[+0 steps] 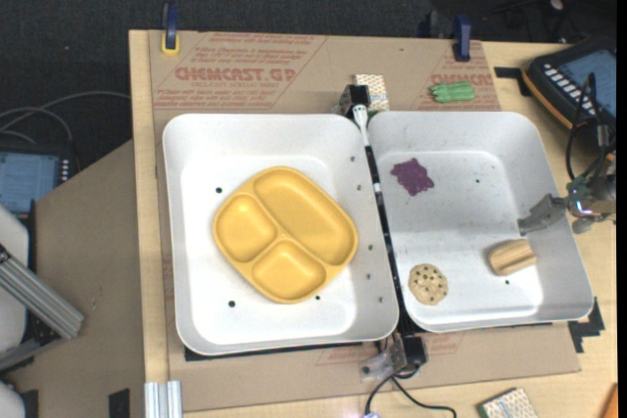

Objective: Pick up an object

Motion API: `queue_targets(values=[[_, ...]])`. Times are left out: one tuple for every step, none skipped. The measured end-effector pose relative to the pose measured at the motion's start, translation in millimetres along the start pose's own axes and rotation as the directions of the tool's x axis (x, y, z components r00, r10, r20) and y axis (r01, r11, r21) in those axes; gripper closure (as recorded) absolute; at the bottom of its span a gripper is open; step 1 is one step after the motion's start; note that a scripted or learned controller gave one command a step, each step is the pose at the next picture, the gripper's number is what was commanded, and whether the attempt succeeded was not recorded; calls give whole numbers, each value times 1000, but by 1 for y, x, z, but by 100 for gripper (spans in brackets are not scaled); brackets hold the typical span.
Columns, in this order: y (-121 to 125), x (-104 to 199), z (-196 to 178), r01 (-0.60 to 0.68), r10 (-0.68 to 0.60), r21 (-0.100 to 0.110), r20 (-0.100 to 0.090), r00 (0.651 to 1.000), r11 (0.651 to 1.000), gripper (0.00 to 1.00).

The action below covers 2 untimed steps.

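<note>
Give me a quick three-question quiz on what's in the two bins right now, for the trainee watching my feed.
1. True or false: the yellow divided plate lies in the left bin.
2. Which thing in the right bin lies nearest the gripper? A) the purple grape cluster B) the cookie C) the tan bread roll
3. How many compartments does the plate have?

Key
1. True. The plate sits alone in that bin, about mid-floor.
2. C. The roll lies just below the gripper; the other two sit further left.
3. Three: two in its upper part, one in its lower part.
</note>
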<state>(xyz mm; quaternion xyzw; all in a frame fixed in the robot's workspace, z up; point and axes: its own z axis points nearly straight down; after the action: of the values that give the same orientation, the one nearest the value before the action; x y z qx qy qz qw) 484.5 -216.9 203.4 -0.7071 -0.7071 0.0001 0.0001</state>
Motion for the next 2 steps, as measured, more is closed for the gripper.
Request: queue_targets(values=[[-6,8,124,0,0,2,-2,1000,1000,0],[-5,7,109,-1,1,-5,3,1000,1000,100]])
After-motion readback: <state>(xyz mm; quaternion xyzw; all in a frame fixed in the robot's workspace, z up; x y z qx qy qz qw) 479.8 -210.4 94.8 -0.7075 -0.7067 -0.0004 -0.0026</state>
